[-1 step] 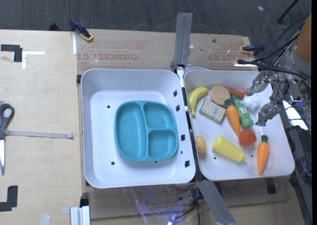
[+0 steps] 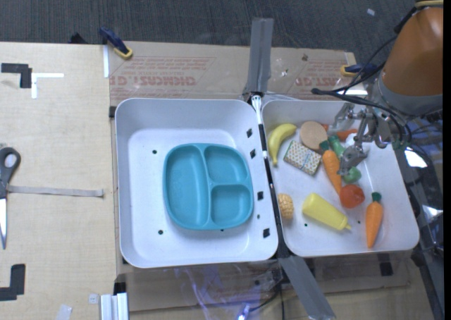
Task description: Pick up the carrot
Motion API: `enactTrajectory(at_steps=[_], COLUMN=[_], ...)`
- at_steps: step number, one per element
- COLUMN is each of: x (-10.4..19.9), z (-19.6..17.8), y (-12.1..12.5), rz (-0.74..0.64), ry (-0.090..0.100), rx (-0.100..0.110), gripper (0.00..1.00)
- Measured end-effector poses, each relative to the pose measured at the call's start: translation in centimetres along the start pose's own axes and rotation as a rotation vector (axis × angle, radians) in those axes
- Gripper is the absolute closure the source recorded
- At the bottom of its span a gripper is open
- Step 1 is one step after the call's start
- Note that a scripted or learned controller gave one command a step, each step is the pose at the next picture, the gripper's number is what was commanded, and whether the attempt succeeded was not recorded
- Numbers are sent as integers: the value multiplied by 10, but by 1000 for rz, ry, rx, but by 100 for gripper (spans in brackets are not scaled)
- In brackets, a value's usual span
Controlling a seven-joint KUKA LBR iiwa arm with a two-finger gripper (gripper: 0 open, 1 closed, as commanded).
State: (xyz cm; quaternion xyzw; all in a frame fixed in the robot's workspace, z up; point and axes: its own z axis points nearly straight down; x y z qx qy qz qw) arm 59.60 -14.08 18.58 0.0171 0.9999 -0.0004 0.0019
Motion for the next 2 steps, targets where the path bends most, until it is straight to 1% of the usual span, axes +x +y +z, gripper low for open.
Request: enactTrajectory(at_steps=[1,2], x=[2,0], z=[93,82], y=[5,6], rz=[133,129], ry=[0,-5], rx=[0,1], gripper=[0,100])
